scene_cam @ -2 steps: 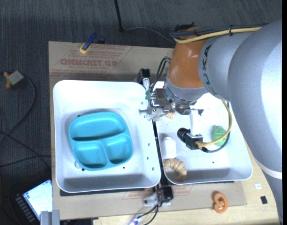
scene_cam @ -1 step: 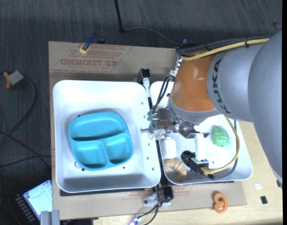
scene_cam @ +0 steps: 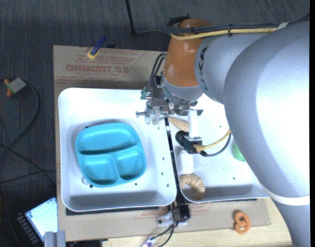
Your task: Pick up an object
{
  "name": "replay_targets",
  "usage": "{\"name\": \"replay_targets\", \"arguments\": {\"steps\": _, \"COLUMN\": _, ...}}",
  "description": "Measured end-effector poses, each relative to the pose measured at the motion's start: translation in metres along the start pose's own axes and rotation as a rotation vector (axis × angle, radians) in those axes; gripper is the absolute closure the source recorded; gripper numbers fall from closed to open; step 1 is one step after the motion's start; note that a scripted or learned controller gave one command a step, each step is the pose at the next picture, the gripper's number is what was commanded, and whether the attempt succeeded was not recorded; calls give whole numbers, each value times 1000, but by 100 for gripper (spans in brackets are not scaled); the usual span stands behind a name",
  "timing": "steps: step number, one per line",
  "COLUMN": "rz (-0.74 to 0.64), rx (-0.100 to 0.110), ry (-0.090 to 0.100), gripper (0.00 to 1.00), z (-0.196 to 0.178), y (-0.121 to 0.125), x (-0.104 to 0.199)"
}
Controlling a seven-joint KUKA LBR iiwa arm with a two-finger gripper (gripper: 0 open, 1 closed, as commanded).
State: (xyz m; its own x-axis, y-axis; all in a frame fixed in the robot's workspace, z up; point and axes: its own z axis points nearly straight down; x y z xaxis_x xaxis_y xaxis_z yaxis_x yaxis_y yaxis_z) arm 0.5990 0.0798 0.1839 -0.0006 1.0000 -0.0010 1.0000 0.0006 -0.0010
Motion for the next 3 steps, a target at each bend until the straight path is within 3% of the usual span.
{"name": "replay_targets", "arguments": {"steps": 1, "rz": 0, "rx": -2, "ry": 0, "gripper": 100, "z": -36, "y": 48, "x": 15}}
{"name": "replay_targets", "arguments": {"steps": 2, "rz": -2, "rx": 0, "ry": 1, "gripper": 100, "z": -49, "y": -13, "x": 68}}
{"name": "replay_targets", "arguments": {"steps": 3, "rz": -2, "rx": 0, "ry": 1, "gripper": 100, "z": -44, "y": 18, "x": 154}}
